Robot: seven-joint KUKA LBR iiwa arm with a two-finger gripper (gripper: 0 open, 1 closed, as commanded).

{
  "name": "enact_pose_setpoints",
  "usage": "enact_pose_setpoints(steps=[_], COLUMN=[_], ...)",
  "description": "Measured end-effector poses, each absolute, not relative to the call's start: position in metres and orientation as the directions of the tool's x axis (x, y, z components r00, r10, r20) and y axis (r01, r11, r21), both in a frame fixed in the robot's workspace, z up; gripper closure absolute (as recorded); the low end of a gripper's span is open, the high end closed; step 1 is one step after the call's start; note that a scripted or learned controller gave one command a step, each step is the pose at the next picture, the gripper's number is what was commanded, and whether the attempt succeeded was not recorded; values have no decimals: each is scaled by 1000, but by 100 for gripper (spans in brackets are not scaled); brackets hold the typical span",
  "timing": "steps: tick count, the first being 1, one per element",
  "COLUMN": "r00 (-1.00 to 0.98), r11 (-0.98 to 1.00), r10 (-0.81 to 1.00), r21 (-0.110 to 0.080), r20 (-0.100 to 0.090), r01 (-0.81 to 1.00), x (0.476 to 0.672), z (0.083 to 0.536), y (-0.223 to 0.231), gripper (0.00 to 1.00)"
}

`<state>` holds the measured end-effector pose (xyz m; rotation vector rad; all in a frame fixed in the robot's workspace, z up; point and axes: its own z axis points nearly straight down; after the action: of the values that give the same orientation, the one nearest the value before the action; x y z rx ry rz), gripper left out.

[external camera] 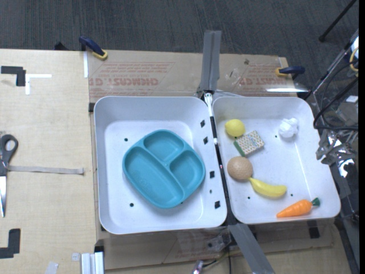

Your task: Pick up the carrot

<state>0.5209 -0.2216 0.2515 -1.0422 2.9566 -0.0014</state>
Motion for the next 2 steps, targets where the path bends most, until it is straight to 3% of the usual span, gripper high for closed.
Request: enact_pose_setpoints(steps=[1,2], r00=[-321,-46], r11=[321,46], r10=[-947,-999], r21=[-4,-2], r20=[-6,-5], r01=[-947,-999], x=[602,548], z=[254,248], y=[-221,-221], gripper=[100,100])
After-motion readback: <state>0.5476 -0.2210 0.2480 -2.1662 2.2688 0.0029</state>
